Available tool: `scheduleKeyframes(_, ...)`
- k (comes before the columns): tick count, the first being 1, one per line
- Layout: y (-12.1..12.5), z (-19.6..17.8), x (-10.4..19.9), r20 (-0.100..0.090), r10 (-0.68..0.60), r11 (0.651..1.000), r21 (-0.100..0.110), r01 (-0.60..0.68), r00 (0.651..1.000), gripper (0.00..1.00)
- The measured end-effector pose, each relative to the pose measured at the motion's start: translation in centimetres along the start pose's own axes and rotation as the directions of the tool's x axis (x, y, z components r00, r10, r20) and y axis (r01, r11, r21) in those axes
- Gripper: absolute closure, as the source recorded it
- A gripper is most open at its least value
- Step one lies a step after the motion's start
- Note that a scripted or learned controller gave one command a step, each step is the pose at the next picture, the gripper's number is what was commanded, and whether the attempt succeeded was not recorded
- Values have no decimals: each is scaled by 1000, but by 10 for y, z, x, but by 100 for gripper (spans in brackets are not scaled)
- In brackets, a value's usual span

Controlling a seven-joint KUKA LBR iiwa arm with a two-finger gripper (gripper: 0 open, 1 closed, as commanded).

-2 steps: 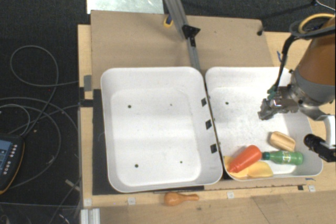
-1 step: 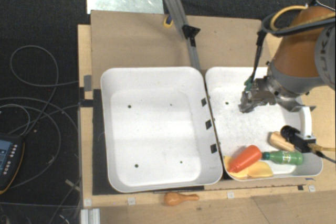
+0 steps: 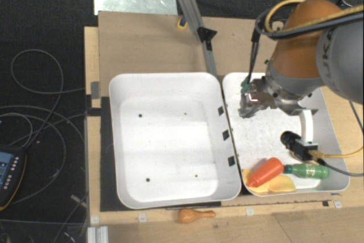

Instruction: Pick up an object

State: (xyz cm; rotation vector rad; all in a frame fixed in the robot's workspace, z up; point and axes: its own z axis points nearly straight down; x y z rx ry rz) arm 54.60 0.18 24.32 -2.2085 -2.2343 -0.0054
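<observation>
1. Brown board forms the tabletop [image 3: 148,42], which stands on dark carpet [image 3: 45,8]. Loose cables [image 3: 34,88] loop across the carpet on the left, and a handheld control unit [image 3: 8,171] lies at the left edge. A grey metal pole [image 3: 187,3] slants in from the top and ends near the far edge of the bins.
2. Two shallow white bins sit side by side, the left bin [image 3: 165,139] and the right bin [image 3: 256,139], with three black tabs [image 3: 226,135] along the seam between them.
3. The tool [image 3: 248,104] hangs over the far left part of the right bin, close to the seam. Whether it is wide or narrow cannot be told from this angle, and nothing is seen held in it.
4. Three things lie in the right bin's near corner, well apart from the tool: one orange toy carrot [image 3: 266,171], one yellow piece [image 3: 278,185] just under it, and one green bottle [image 3: 307,170] lying on its side beside them.
5. One tan gourd-shaped thing [image 3: 196,214] lies on the tabletop in front of the bins.
</observation>
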Motion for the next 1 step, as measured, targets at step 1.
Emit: scheduleKeyframes(1, 12, -6, 58, -1, -1, 1000, -1, 1, 1000, 100)
